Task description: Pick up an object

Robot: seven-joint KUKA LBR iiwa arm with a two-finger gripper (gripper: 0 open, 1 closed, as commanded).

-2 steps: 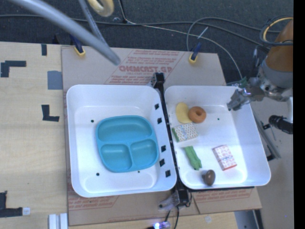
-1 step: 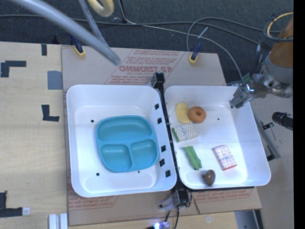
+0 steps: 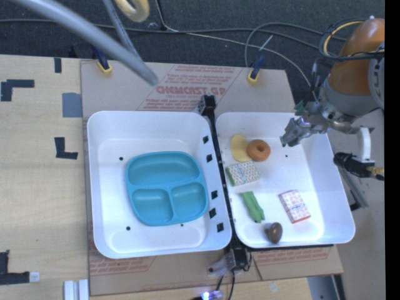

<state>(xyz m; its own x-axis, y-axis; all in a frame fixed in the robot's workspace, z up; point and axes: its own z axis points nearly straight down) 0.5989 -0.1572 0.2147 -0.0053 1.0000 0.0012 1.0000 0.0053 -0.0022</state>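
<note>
**Objects for picking: right bin contents, with gripper position**

Objects, six in all, lie loose on the floor of the right-hand shallow white plastic bin (image 3: 331, 186). None is between the gripper's fingers.

- Gripper (image 3: 289, 137): grey two-finger tool on the arm with the orange band (image 3: 357, 49), hanging over the bin's upper right part. Whether its fingers stand apart or together cannot be told; the tip is small and dark against the white floor. Nothing visible is held.
- Brown ring-shaped toy doughnut (image 3: 258, 150): nearest item, just to the camera-left of the gripper tip and slightly below it, apart from it.
- Pale yellow rounded piece (image 3: 239, 146): beyond the doughnut from the gripper, touching the doughnut's left edge.
- Small patterned green-and-white packet (image 3: 242, 173): below the yellow piece, further from the gripper, near the divider between the bins.
- Green elongated toy vegetable (image 3: 253, 205): well below and left of the gripper, lying lengthwise down the bin.
- Small red-and-white box (image 3: 294, 205): directly below the gripper, well apart, tilted.
- Dark brown rounded lump (image 3: 274, 232): farthest from the gripper, near the bin's lower edge, just beside the green vegetable's lower end.

Adjacent: left-hand white bin (image 3: 103, 167), across the divider from the gripper, bearing a blue three-compartment plastic tray (image 3: 166, 187).
</note>
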